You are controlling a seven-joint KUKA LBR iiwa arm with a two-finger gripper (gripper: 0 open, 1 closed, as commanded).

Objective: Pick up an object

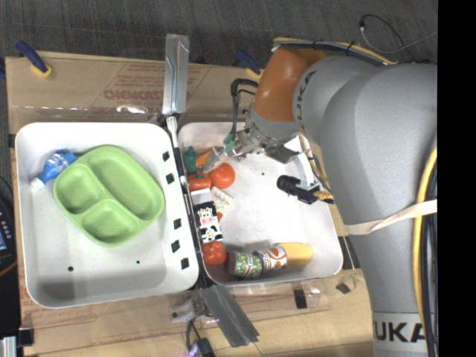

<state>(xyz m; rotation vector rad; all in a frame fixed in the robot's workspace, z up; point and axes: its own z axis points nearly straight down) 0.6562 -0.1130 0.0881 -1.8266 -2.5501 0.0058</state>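
I can't tell how the gripper [223, 153] stands over the right bin [327, 229], so I'd centre it on the orange tomato [221, 175] before closing.

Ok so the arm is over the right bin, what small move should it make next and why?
Probably a short drop straight down onto the orange tomato-like toy. The gripper sits low over the top left corner of the right bin, just above that toy and a small cluster of items by the wall. I can't tell how the gripper is set, so this is a guess.
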